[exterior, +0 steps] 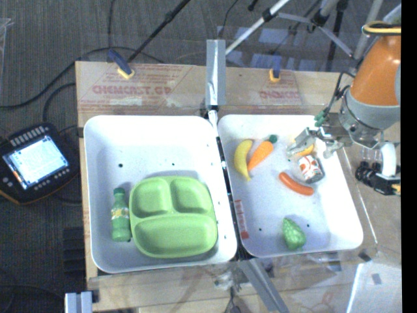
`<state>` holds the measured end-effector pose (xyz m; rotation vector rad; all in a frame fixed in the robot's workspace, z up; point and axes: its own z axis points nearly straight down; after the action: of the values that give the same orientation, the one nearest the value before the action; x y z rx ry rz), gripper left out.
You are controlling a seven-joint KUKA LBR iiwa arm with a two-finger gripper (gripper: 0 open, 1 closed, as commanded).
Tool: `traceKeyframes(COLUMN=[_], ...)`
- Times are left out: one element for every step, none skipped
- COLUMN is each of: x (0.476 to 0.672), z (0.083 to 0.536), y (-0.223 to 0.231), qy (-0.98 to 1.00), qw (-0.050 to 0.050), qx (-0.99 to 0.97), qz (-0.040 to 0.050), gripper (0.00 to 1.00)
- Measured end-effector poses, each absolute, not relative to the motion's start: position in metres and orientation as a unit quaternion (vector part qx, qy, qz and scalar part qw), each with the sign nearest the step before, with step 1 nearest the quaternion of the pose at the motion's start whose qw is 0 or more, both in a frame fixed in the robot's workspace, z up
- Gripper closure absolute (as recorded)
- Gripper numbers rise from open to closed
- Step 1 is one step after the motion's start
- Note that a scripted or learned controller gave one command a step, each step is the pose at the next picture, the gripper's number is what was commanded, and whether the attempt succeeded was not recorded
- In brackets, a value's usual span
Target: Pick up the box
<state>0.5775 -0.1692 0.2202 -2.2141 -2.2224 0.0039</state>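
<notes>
Black and lit, a handheld control pendant [34, 163] lies off the bench at the far left. The left white bin [104, 135] holds a green bottle [120, 215] lying along its left side, just beside a green divided tray [173, 216] that fills most of the bin's lower half. A grey post [214, 77] stands behind the seam where the two bins meet.

In the right white bin [339, 227], a yellow banana [242, 157] lies near the left wall with an orange carrot [260, 152] slanted against it, its green top pointing up and right. Lower down sits a green strawberry-shaped piece [293, 234]. An orange-red sausage [296, 184] lies near the bin's middle, and just above it, touching or nearly so, is the box [311, 167], small, white and red, tilted.

The gripper [311, 143] hangs right over the box's upper end, reaching in from the arm [378, 77] with its orange band. Whether the jaws are apart or together cannot be told.
</notes>
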Motion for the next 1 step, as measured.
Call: traceKeyframes(x=[0.6036], z=[0.1318], y=[-0.1956], qy=[-0.776], qw=[-0.012], qx=[-0.631], qz=[-0.0064], gripper=[0.0])
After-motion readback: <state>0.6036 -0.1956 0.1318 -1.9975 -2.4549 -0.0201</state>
